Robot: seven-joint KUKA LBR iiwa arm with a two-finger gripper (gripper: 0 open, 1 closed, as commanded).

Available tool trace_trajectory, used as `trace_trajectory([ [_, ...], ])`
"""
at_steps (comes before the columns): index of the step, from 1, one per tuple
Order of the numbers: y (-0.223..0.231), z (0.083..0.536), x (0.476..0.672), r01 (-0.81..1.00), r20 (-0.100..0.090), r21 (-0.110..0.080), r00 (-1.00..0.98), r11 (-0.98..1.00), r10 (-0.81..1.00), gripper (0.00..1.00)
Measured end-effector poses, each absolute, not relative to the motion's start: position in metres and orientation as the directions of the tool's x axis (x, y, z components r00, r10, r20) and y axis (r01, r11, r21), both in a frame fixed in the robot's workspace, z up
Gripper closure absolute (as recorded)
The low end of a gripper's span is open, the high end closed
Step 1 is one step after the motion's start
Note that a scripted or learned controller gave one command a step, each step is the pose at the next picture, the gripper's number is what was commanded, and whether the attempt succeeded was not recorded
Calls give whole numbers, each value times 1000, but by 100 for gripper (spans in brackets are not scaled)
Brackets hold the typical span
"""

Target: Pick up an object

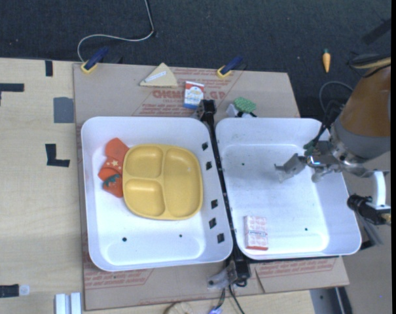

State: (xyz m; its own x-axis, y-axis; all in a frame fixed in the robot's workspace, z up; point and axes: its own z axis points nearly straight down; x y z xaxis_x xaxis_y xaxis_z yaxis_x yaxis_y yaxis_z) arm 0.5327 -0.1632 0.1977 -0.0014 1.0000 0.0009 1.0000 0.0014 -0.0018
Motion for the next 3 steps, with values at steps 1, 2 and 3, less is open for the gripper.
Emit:
trace_trajectory([
  [1, -107, 86, 559, 1000, 1, 3, -2, 2, 1000, 0],
  [2, -97, 86, 607, 1000, -1, 4, -2, 2, 1000, 0],
  [3, -100, 85, 659, 1000, -2, 2, -2, 2, 1000, 0],
])
